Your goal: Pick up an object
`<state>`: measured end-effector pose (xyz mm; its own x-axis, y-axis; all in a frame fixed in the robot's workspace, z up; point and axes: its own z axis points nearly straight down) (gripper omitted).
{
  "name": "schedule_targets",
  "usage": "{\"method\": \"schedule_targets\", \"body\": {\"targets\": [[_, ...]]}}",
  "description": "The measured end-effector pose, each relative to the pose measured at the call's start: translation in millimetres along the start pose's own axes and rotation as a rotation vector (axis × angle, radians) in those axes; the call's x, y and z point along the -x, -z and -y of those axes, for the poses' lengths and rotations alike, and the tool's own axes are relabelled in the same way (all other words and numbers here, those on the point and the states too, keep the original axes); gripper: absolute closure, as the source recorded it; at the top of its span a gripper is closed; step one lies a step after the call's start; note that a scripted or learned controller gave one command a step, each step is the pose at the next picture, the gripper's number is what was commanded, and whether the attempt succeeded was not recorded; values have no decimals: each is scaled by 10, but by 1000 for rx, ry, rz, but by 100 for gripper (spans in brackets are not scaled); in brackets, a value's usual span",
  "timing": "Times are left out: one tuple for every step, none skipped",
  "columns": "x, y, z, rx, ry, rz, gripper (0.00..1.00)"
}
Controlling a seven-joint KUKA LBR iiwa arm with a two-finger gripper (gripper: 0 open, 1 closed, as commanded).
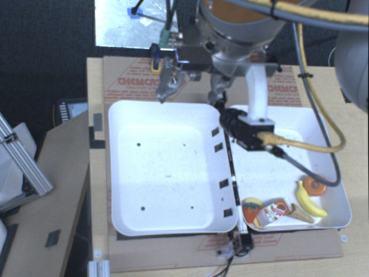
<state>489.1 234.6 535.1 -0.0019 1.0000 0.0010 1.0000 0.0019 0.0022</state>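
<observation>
1. We see the gripper (192, 91) raised above the far rim of the left bin (118, 172), its fingers spread wide with nothing between them.
2. The objects are well apart from it, huddled in the near corner of the right bin (345, 209): a banana (309, 200), an orange piece (314, 186), a red fruit (252, 210) and a packet (274, 210).
3. They touch one another, so we judge a descent may nudge neighbours or close on two at once.
4. The bin wall stands just beside them, and a finger could strike it.

Single fixed camera above the bench, slanted down, both white bins (167, 111) in view, arm (248, 16) close beneath lens
</observation>
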Motion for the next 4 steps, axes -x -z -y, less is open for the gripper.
{"method": "schedule_targets", "body": {"targets": [[3, -1, 29, -1, 2, 0, 0], [3, -1, 28, -1, 0, 0, 0], [-1, -1, -101, 0, -1, 0, 0], [-5, 114, -99, 2, 0, -2, 100]]}}
